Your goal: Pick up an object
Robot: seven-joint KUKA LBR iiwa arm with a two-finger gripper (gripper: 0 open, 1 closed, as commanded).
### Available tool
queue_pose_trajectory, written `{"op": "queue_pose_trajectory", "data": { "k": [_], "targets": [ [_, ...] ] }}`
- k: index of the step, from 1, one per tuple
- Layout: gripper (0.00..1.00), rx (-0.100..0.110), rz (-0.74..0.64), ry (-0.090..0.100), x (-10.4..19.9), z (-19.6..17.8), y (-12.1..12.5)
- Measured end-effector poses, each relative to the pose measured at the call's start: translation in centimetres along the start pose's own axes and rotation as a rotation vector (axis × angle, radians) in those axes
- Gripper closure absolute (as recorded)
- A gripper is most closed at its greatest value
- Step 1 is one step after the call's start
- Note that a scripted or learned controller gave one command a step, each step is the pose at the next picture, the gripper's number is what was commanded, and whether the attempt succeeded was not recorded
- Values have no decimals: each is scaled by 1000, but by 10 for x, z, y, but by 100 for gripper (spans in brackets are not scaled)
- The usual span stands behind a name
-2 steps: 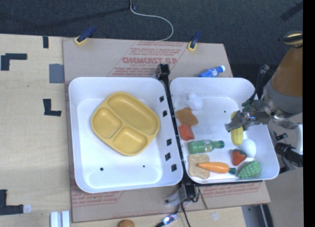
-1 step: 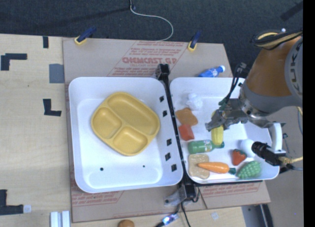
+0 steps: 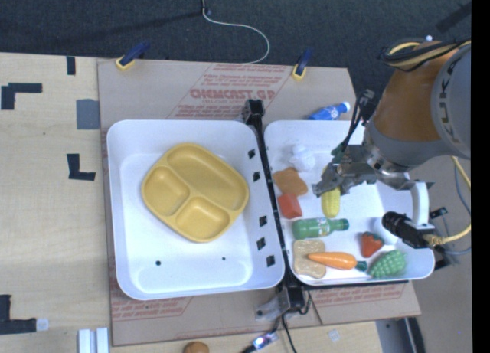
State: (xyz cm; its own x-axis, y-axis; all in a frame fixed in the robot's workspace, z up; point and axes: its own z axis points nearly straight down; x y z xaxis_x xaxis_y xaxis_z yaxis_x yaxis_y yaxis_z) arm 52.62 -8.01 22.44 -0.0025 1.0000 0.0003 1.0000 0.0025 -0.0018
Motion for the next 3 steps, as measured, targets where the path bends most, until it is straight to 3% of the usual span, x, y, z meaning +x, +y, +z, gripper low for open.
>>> {"op": "queue_pose_trajectory", "data": {
  "k": [1,2,3],
  "targets": [
    [100,0,0,0,17,0,10],
    [100,2,3,-1,3,7,-4],
    [100,1,0,0,17,6,-2]
  ]
}}
